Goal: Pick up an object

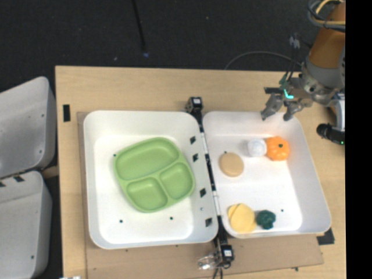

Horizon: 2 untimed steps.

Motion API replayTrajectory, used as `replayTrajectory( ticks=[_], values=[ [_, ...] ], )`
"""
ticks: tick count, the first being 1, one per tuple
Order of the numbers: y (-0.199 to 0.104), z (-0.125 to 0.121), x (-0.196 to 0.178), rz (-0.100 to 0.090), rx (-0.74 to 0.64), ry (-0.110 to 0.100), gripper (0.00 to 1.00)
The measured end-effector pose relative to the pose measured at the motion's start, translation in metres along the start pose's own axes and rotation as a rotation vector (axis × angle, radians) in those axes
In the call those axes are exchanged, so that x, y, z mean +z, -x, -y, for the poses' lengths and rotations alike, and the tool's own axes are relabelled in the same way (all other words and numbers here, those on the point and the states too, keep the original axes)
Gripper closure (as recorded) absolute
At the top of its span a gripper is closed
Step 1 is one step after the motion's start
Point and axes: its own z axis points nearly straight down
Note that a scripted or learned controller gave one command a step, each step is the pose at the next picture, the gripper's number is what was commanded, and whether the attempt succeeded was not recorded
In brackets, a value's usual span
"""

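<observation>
My gripper [278, 113] hangs over the far rim of the right bin [302, 202], its two fingers spread open with nothing between them. Just in front of it in that bin lie a white ball [256, 147] and an orange pumpkin-like toy [278, 149], side by side and touching. A tan round disc [232, 164] lies left of them. Near the bin's front edge sit a yellow round piece [240, 218] and a dark green lump [265, 219].
The left bin [99, 214] holds a green divided tray [154, 173], lying tilted. Black clips line the seam between the bins [203, 173]. White panels [23, 156] stand off the bench's left side. The arm's orange-banded wrist [326, 45] rises at the far right.
</observation>
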Motion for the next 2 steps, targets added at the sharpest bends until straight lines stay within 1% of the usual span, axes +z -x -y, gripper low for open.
replayTrajectory(
  ticks=[1, 2],
  values=[
    [0.000, -0.001, -0.002, 0.001, -0.001, 0.004, 0.00],
    [-0.005, -0.002, 0.042, 0.001, -0.005, 0.001, 0.00]
  ],
)
